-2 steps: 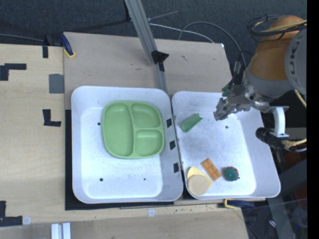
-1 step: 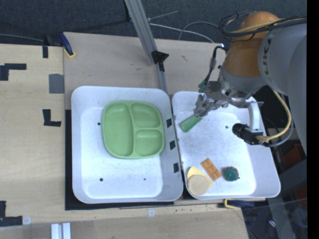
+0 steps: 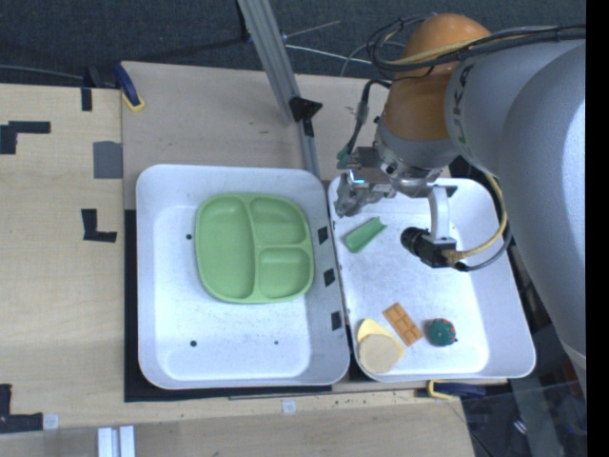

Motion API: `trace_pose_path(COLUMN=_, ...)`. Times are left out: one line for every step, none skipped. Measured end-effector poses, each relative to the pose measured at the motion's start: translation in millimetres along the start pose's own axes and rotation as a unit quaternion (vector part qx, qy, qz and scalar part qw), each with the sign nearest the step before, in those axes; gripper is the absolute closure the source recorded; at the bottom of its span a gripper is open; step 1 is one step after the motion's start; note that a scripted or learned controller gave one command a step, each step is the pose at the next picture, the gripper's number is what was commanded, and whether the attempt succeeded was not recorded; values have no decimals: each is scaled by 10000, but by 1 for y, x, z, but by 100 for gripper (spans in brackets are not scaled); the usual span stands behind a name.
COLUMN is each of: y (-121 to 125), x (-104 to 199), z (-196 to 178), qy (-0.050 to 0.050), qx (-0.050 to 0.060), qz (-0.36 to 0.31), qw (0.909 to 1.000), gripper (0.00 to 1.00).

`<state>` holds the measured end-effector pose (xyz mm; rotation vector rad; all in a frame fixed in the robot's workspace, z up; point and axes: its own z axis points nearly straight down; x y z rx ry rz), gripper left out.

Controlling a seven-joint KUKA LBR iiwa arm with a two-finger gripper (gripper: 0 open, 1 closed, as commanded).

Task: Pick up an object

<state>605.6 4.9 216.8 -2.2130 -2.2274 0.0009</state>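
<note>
Now | gripper (image 3: 354, 198) low at right bin's (image 3: 504, 284) far-left corner, finger state impossible to tell | green block (image 3: 363, 233) just beside it, on bin floor | cracker (image 3: 402, 323), cream wedge (image 3: 379, 347), green ball (image 3: 440, 332) near front | green divided plate (image 3: 254, 248) in left bin (image 3: 157, 284)

A pale wooden bench (image 3: 57, 255) carries black tape marks (image 3: 95, 225) along its left side; dark carpeted floor (image 3: 114, 12) lies beyond its far edge.
</note>
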Motion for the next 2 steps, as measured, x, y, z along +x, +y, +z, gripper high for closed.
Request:
trace_pose_path(y=8, x=50, z=-5, qy=4, qx=-5, qz=-1, qw=10000, gripper=100)
trace_pose_path(y=30, x=89, z=-5, qy=3, qx=-6, qz=6, qw=10000, gripper=100)
